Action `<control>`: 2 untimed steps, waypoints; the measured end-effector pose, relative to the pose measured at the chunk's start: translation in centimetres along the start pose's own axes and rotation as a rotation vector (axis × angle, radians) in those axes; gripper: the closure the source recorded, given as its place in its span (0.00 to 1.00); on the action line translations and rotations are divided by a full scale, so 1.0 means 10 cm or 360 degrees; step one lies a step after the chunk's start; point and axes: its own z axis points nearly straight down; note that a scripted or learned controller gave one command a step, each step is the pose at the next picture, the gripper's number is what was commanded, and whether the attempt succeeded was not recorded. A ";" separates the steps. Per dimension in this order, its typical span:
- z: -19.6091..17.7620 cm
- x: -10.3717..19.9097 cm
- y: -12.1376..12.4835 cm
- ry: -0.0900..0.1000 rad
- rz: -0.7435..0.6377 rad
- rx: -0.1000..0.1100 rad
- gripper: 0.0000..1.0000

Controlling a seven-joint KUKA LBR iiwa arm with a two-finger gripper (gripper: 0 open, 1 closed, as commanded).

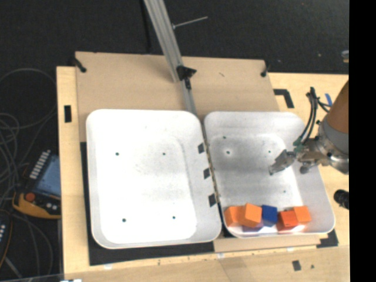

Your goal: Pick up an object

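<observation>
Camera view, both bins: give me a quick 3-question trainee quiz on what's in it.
1. True or false: the small orange and blue blocks lie in the shallow white bin on the view's right.
2. Multiple choice: along which edge of that bin are the blocks lined up? A) far edge B) near edge C) edge next to the other bin
3. Fill in: the arm's two-finger tool is over the ___ bin, above and apart from the blocks.

Key: 1 true; 2 B; 3 right. The shallow white bin on the view's left has only small dark dots on its floor.
</observation>
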 end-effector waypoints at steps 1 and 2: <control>0.78 0.63 -0.05 0.0008 -0.0019 0.0016 0.00; 0.90 0.87 -0.10 0.0003 -0.0016 0.0007 0.00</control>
